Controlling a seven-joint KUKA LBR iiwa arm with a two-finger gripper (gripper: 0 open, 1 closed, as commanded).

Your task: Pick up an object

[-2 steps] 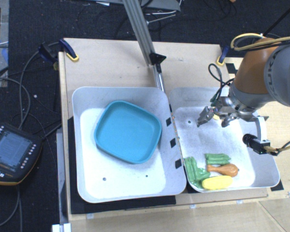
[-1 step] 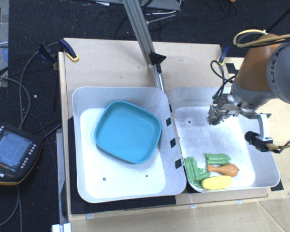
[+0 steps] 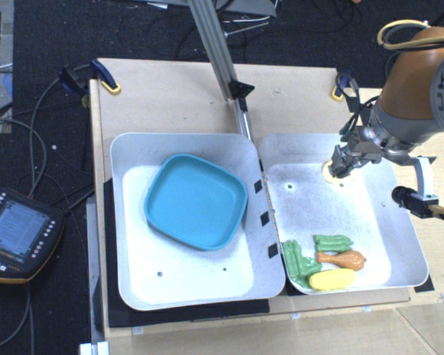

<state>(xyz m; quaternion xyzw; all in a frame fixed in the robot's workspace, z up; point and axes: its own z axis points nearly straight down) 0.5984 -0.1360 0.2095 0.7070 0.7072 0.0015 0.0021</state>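
My gripper (image 3: 339,164) hangs over the far part of the right bin (image 3: 399,220), close to its back wall, at the end of the grey arm with the orange band. A small pale round thing (image 3: 328,171) sits just left of the fingertips. At the bin's near edge lies a cluster of toy food: a green piece (image 3: 333,241), a brown drumstick shape (image 3: 342,258), a yellow piece (image 3: 331,279) and a long green pod (image 3: 296,261). These lie well below the gripper in the view.
The left bin (image 3: 133,287) holds a blue square plate (image 3: 196,211). A slanted metal pole (image 3: 218,46) rises from the divider between the bins. Clamps sit at the bench's back corners. A teach pendant (image 3: 18,235) lies on the floor at left.
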